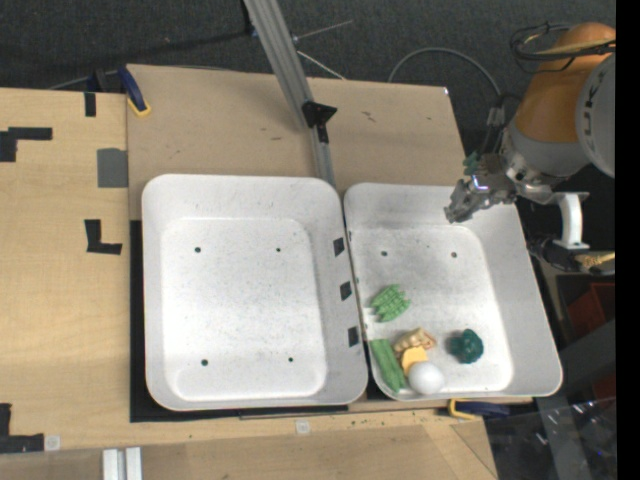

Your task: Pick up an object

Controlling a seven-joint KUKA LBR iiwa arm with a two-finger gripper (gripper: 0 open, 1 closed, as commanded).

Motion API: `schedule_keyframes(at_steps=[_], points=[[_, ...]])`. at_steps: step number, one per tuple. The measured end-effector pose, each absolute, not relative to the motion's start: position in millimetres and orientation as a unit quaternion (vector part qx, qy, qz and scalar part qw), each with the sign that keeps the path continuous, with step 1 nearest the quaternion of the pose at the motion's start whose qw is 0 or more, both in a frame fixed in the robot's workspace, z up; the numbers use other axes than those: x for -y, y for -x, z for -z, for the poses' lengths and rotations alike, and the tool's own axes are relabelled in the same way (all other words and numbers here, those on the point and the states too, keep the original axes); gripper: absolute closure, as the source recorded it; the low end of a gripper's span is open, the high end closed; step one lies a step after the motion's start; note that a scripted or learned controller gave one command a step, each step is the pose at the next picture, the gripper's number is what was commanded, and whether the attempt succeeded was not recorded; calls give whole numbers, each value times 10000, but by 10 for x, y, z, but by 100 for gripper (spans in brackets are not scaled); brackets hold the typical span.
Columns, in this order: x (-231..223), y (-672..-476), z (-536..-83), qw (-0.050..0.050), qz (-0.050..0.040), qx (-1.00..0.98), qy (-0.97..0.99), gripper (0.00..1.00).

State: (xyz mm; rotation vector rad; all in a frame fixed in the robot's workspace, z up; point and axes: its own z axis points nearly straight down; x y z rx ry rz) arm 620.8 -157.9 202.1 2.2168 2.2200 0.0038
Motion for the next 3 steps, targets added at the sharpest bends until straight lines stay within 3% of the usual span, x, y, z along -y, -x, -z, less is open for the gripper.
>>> schedule_keyframes(at_steps=[1, 3], points=[[1575, -6214, -2250, 7, -6, -7075, -7067, 100], [430, -6113, -2421, -15, -5, -7098, -7044, 100]])
